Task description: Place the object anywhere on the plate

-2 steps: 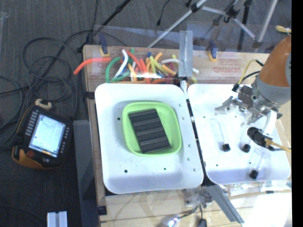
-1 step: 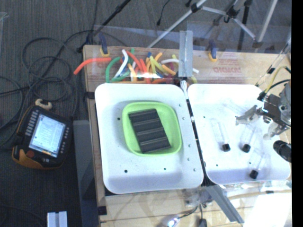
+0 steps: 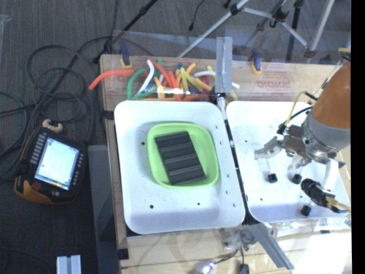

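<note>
The green plate (image 3: 183, 154) is sitting in the middle of the left bin (image 3: 134, 210), and the dark ridged block (image 3: 180, 158) is lying flat right on it, covering most of the plate's floor and running lengthwise from upper left to lower right. Green rim is showing all the way around the block.

Over on the right side of the frame, the arm (image 3: 335, 110) is reaching in above the right bin (image 3: 251, 153), its orange band glowing near the right edge and the grey wrist hanging just below it. The gripper (image 3: 283, 177) is hovering over the middle of that bin with its fingers spread wide apart, the two black fingertips (image 3: 272, 178) pointing down at the white floor, and nothing is sitting between them. So the gripper is well apart from the plate, with the divider between the two bins lying between them.

A black connector with a thin cable (image 3: 317, 193) is dangling off the wrist toward the lower right corner of the bin.

Behind the bins, along the wooden back edge of the bench (image 3: 285, 76), a tangle of coloured tubes (image 3: 165, 81) in orange, green, white and yellow is lying in a heap. Out on the floor at the left of the frame, a handheld control pendant (image 3: 51, 164) is resting with its screen lit, black cables looping around it.
</note>
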Robot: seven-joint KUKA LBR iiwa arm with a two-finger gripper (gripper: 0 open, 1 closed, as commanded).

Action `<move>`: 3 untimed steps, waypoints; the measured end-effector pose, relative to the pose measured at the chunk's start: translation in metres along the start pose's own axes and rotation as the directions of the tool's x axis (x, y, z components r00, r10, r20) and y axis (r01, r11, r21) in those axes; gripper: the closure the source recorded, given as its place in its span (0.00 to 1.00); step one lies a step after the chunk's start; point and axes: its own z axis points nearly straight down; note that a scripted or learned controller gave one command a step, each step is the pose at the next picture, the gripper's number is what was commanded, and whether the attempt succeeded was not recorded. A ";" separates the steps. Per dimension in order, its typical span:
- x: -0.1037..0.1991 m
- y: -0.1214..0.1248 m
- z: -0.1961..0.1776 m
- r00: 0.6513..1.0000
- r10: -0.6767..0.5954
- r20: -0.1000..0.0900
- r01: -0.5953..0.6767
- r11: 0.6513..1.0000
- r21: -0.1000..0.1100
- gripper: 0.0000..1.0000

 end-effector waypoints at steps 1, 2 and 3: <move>-0.004 0.102 0.043 0.967 -0.256 0.002 0.256 0.967 0.001 0.00; -0.034 0.056 -0.018 0.992 -0.126 0.002 0.126 0.992 -0.001 0.00; -0.056 0.001 -0.142 0.998 -0.057 0.004 0.057 0.998 -0.004 0.00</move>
